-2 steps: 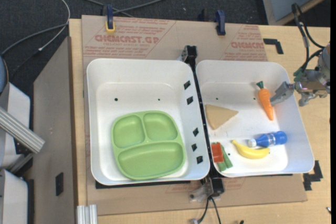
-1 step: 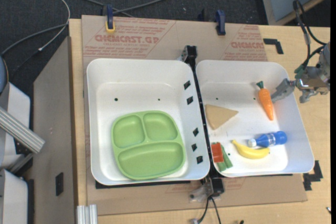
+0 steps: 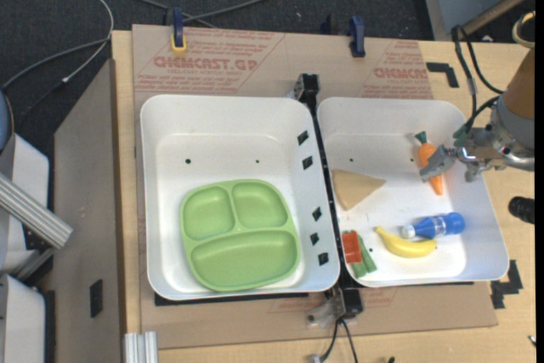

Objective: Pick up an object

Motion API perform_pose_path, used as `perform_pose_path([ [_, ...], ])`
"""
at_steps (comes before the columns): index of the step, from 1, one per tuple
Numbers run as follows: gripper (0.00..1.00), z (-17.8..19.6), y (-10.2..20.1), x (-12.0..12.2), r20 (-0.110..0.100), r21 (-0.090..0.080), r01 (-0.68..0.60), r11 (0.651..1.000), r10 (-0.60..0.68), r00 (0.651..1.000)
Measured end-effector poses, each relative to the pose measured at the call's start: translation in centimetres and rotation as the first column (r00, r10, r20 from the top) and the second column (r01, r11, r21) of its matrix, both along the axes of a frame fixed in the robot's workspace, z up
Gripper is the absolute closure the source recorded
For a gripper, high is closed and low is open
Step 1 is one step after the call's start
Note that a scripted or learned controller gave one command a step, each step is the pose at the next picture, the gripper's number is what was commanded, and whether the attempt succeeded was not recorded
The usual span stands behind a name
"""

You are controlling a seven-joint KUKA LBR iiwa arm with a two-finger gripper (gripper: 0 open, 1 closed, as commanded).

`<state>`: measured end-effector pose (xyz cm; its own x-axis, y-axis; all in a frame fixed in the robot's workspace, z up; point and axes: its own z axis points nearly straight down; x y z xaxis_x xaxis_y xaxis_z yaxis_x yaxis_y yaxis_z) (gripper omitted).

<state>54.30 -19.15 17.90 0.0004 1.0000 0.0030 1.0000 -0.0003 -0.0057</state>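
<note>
Orange carrot (image 3: 429,163) in right bin (image 3: 476,268), touching hand (image 3: 444,157); hand's grip state unclear.

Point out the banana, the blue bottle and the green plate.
banana (image 3: 405,245): camera view, middle of its curved body.
blue bottle (image 3: 436,226): camera view, its middle.
green plate (image 3: 244,249): camera view, floor of its large compartment.
</note>
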Motion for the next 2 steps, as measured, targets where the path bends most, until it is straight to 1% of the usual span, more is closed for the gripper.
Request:
perform_pose_path([
  [1, 0.00, -5.7, 0.2, 0.9, 0.000, 0.000, -0.001, 1.000, 0.001, 1.000],
  [2, 0.00, -9.6, 0.3, 0.8, 0.000, 0.000, -0.001, 1.000, 0.001, 1.000],
])
